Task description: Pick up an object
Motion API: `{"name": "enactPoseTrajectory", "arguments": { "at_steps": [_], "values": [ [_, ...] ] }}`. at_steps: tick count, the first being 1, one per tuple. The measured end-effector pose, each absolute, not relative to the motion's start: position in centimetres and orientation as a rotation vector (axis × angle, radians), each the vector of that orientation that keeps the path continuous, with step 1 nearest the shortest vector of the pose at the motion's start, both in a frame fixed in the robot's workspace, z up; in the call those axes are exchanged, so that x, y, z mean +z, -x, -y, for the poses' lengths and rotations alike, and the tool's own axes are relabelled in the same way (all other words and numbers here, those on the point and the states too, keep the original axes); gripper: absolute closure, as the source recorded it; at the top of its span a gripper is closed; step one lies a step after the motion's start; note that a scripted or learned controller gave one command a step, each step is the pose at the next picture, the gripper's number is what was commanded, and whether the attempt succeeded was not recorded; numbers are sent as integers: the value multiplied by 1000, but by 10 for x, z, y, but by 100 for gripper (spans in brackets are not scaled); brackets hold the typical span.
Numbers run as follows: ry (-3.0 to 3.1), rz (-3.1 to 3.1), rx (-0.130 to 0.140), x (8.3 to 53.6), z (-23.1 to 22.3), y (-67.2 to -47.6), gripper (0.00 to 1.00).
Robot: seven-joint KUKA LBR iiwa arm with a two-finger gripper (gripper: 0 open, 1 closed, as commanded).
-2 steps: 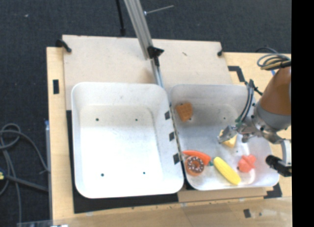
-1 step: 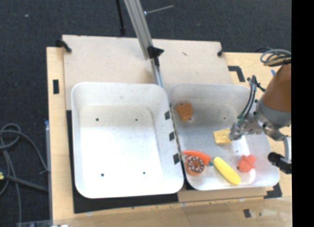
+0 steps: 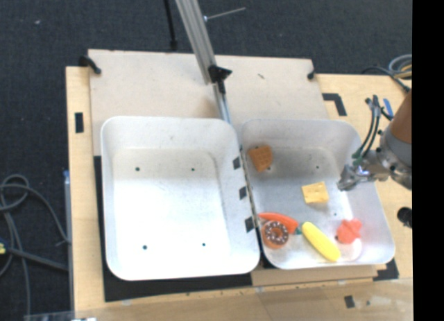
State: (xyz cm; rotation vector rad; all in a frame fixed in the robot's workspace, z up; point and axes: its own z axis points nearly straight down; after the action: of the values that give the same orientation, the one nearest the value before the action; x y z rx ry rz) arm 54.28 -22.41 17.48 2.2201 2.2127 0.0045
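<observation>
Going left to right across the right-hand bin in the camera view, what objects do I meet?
Brown piece → chocolate donut → yellow cheese cube → yellow banana → red-orange toy, with the tool at about that last spot, higher up.

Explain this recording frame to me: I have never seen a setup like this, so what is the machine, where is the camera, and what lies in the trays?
One camera looks down at a slant on a bench bearing two shallow white bins. The left bin sits beside the right bin. A robot arm reaches in from the right; its pincer hangs over the right bin's right side, with nothing visibly held. In that bin lie a brown piece, a yellow block, a yellow banana-like toy, a round brown-and-orange toy and a red toy.
</observation>
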Motion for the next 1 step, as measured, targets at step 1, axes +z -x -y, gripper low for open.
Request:
{"name": "enactPoseTrajectory", "arguments": {
  "at_steps": [1],
  "values": [
    [-2211, -2219, 6, 238, 222, -542, 100]
  ]
}}
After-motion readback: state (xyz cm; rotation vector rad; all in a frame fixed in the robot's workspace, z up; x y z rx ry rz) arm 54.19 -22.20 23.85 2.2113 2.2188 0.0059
